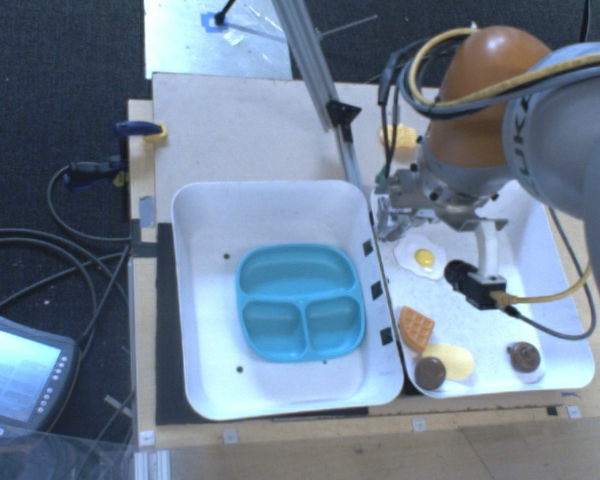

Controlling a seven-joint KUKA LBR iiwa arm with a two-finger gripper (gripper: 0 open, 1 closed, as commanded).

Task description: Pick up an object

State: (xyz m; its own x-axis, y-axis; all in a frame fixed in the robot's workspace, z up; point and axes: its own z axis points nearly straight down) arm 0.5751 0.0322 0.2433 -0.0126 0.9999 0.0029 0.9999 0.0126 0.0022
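- Fried egg (421, 259) flat on floor of right bin (560, 298), just below-right of gripper (388, 220); likeliest target, not lifted.
- Gripper low by the divide between bins; finger state: cannot tell.
- Nearby, untouched: waffle (416, 327), yellow piece (453, 360), two brown pieces.
- Left bin (205, 298): blue tray (300, 301).
- Pick not yet done.

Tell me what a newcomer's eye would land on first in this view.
First, the grey arm with its orange band, looming over the right bin from the right. Next, the blue divided tray lying alone in the left bin. Then the toy food in the right bin: a fried egg, a waffle and round brown pieces.
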